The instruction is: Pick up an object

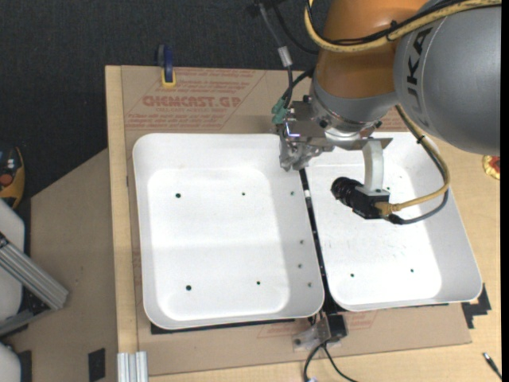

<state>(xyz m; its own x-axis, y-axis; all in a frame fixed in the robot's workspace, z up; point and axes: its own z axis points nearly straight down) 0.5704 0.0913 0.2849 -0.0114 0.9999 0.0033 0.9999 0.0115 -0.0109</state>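
Observation:
My gripper (292,159) hangs low over the ridge where the two white bins meet, near their far edge. The grey arm with its orange band (366,14) comes in from the upper right and covers the far part of the right bin (398,269). On the left bin (207,237) I see a white floor with a few small dark dots. I make out nothing held at the gripper's tip.
Both bins rest on a brown cardboard sheet (199,94) with red lettering. A blue and yellow clamp (166,64) holds its far edge. Metal framing (32,277) stands off the bench at the left.

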